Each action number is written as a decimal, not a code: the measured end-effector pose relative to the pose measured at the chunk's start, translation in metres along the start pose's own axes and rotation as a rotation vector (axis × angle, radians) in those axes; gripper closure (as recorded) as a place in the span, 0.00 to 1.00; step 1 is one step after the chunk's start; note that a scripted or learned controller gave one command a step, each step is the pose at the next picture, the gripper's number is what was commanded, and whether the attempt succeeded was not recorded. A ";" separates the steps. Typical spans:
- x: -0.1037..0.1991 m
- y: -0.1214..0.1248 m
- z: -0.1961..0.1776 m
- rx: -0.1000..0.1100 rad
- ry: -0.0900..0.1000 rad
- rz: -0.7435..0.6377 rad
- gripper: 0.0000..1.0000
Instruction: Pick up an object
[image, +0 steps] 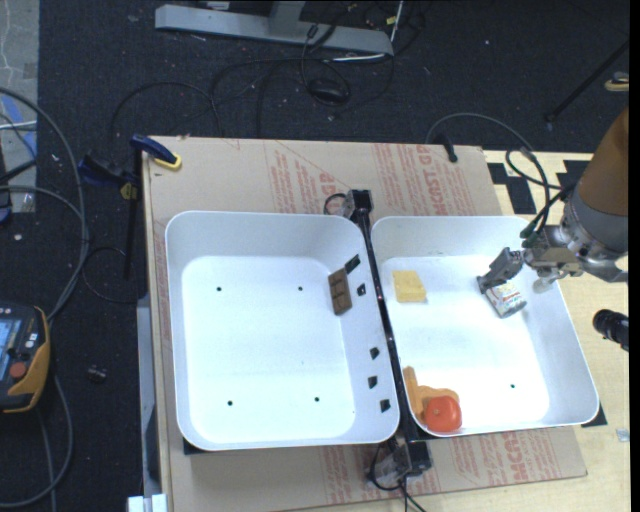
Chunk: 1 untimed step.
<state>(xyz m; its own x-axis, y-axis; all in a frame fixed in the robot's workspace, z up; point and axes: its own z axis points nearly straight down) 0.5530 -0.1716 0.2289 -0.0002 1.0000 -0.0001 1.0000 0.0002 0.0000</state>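
White plastic makes up both shallow bins on my cardboard-topped worktop (250, 180). Far to the left of my pincer lies the left bin (190, 330), and against its right wall, still well left of my pincer, rests a small dark brown block (340, 293), tilted along the slope. Between that bin and the right bin (560, 400) runs a black divider strip (377, 320). Inside the right bin, a pale yellow sponge-like square (409, 287) sits to the left of my pincer, at about the same height in the view. Lower and to the left of my pincer, in the bin's near left corner, an orange-red rounded object (441, 412) lies touching an orange handle-like piece (414, 385). My pincer (500, 285) hangs over the upper right part of the right bin, and a small silvery object with a coloured label (509, 300) sits right at its tips; I cannot tell whether my pincer is closed on it or merely above it.
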 end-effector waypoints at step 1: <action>0.022 -0.019 -0.030 -0.001 0.000 -0.001 0.00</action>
<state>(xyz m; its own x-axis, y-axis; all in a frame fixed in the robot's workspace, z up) 0.5343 -0.1499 0.2593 -0.0014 1.0000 0.0003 1.0000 0.0014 0.0012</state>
